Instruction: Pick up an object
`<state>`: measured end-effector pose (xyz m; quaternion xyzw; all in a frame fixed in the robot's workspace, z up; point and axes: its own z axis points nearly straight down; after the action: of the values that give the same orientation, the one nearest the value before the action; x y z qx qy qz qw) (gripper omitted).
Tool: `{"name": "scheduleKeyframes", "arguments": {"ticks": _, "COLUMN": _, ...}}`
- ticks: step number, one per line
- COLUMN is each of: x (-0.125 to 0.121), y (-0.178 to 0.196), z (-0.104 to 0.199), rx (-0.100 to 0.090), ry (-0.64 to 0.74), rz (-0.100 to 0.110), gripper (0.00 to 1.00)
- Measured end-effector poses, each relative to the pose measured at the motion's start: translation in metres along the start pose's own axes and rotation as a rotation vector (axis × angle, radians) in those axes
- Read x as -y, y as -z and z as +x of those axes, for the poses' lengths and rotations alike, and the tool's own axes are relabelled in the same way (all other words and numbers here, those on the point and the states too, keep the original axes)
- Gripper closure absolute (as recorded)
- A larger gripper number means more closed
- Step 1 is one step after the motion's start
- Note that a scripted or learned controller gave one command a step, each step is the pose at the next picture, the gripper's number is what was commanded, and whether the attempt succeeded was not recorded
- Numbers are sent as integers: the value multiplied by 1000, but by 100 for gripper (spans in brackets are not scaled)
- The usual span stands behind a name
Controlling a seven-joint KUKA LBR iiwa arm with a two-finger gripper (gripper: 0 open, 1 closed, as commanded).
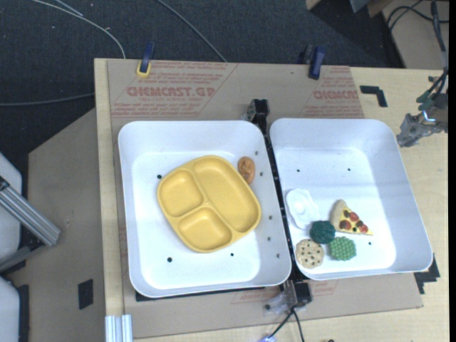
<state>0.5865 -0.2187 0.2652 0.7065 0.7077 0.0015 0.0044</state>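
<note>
Gripper [420, 123] poised just outside right bin's [399, 162] far right rim; finger state cannot be told; pizza slice [350, 219] lies inside that bin.

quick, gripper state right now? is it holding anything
Gripper: at the right edge of the view, outside the right bin; open or shut cannot be told, and nothing is seen held in it.

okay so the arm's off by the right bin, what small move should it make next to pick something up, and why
Probably swing the gripper left and toward the near end of the right bin. It sits outside that bin's far right corner, while the pizza slice toy, cookie and green pieces cluster along the near side.
</note>
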Motion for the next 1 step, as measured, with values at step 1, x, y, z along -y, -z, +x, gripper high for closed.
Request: {"name": "scheduleKeyframes", "arguments": {"ticks": 1, "x": 1, "y": -13, "z": 46, "rx": -5, "ry": 2, "rz": 11, "gripper": 100}}
